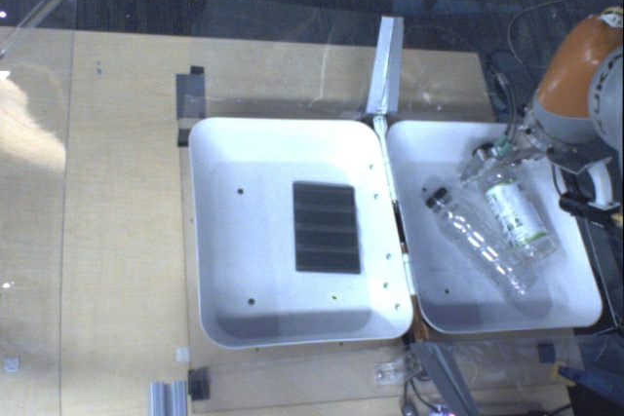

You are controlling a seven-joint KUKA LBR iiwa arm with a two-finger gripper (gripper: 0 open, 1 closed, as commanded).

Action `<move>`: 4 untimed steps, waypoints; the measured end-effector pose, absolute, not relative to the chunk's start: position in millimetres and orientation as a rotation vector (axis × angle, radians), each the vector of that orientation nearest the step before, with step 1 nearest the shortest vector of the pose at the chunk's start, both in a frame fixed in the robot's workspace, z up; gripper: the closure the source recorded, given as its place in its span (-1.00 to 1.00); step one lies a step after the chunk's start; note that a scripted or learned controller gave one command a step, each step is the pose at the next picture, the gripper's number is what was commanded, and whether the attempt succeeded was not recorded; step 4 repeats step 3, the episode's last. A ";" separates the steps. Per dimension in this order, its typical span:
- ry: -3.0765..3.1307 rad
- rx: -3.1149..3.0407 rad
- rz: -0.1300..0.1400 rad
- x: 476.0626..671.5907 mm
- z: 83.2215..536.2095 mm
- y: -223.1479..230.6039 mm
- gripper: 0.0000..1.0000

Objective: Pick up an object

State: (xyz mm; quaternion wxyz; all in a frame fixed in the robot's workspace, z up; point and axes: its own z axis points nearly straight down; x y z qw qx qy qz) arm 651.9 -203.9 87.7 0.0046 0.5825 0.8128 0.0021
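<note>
A black ridged rectangular pad (327,226) lies flat in the middle of the left bin (224,209). In the right bin (575,302) two clear plastic bottles lie side by side at a slant. One has a black cap (435,198) and a bare body (480,244). The other carries a green and white label (513,213). My gripper (511,145) hangs over the far right part of the right bin, just above the neck end of the labelled bottle. The grey wrist and orange band (573,73) rise behind it.
A metal divider post (386,63) stands at the back between the two bins. Black cables (585,202) trail from the arm over the right bin's right rim. Wooden bench surface (97,209) stretches to the left of the bins.
</note>
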 end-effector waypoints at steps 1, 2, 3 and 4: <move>2.544 1.811 0.011 655.1 101.2 -202.4 1.00; 2.375 2.044 0.008 648.1 88.5 -170.7 1.00; 2.615 1.725 0.007 670.8 174.2 -108.6 1.00; 2.615 1.725 0.007 670.8 174.2 -108.6 1.00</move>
